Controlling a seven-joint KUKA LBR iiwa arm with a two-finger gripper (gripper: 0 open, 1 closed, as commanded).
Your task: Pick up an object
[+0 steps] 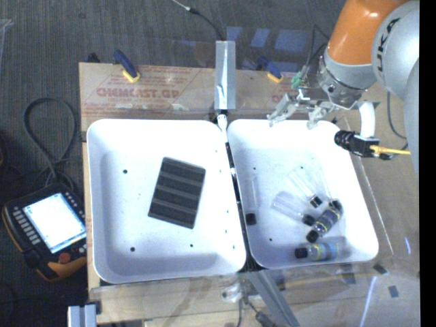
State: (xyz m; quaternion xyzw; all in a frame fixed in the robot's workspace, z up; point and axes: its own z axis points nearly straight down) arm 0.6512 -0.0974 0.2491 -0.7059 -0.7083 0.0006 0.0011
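Observation:
My gripper (294, 112) hangs over the back rim of the right bin (272, 133), fingers spread open with nothing between them. Several small clear vials with dark caps (321, 222) lie clustered in the right bin's front right corner, well in front of the gripper. One clear vial (287, 205) lies a little apart to their left, and a small dark cap (251, 218) sits near the bin's left wall. A dark ribbed rectangular block (178, 192) lies flat in the middle of the left bin (109, 142).
The grey arm with its orange band (361, 19) enters from the upper right. A metal post (225, 73) stands behind the seam between the bins. Blue clamps (126, 65) hold the board at the back. A handheld pendant (48, 227) lies left of the bench.

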